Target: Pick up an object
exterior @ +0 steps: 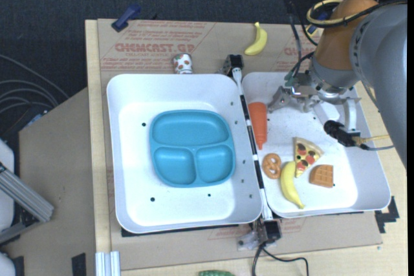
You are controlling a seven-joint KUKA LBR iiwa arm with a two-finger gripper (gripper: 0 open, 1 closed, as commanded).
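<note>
Left bin [123, 139]: holds a three-compartment tray [191, 147] at its middle.
Right bin [369, 194]: just beside the left bin, their inner rims touching.
Carrot [259, 123]: in the right bin, along its left wall.
Pretzel [271, 165]: in front of the carrot.
Banana [289, 185]: in the right bin, right of the pretzel and touching the pizza slice [306, 155].
Waffle piece [321, 176]: right of that banana, just in front of the pizza slice.
Gripper [301, 97]: over the rear of the right bin.
Second banana [257, 42]: on the bench [155, 42], behind both bins.
Small patterned object [183, 63]: on the bench, behind the left bin.
</note>
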